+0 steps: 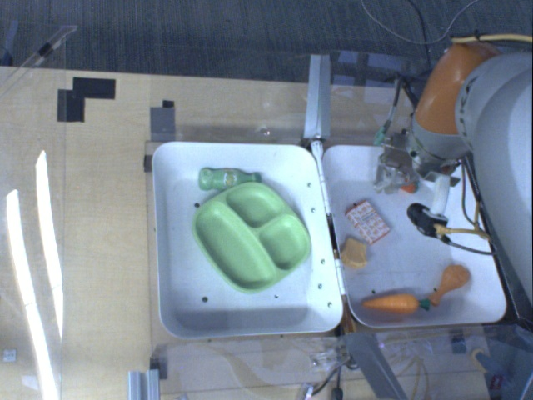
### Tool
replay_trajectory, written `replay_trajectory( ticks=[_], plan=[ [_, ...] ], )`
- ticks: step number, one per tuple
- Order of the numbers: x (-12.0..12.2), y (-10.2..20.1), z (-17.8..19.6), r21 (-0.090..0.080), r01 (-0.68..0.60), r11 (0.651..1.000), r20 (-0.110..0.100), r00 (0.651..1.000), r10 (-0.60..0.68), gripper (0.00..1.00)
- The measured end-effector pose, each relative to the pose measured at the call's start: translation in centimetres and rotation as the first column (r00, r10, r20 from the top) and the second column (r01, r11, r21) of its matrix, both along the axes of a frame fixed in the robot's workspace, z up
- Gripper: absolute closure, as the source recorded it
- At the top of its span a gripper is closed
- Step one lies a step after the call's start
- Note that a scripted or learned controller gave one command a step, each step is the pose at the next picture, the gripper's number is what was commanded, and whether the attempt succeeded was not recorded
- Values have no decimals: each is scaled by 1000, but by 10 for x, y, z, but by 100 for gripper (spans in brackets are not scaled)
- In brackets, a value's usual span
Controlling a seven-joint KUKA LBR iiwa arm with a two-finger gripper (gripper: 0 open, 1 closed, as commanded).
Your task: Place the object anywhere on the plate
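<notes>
A green plate [250,236] with three compartments lies in the left bin [179,307]. A pale green bottle [225,177] lies on its side just beyond the plate's far rim. My gripper [391,176] hangs over the far part of the right bin [491,307], above bare floor. Nearer the front lie a red-and-white checkered packet [367,221], a tan block [355,253], an orange carrot [391,304] and a brown drumstick-shaped piece [451,280]. The packet sits a little in front and to the left of the gripper.
A metal divider post [316,98] rises between the two bins at the back. The grey arm with its orange band [445,82] comes in from the right over the right bin's far corner. Wooden bench surface [83,223] spreads to the left.
</notes>
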State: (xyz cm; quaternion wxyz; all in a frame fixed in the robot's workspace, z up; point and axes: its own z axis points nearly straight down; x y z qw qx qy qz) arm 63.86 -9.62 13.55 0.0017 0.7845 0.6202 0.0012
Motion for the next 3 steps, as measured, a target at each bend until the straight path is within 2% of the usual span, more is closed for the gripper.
replay_trajectory(
  ticks=[1,2,3],
  plan=[
    [-76,-62,-1,0,24,1000,1,1000,-24,100],
    [-63,43,83,2,59,998,3,998,-59,100],
    [-104,-12,56,1,174,985,0,985,-174,100]
  ],
)
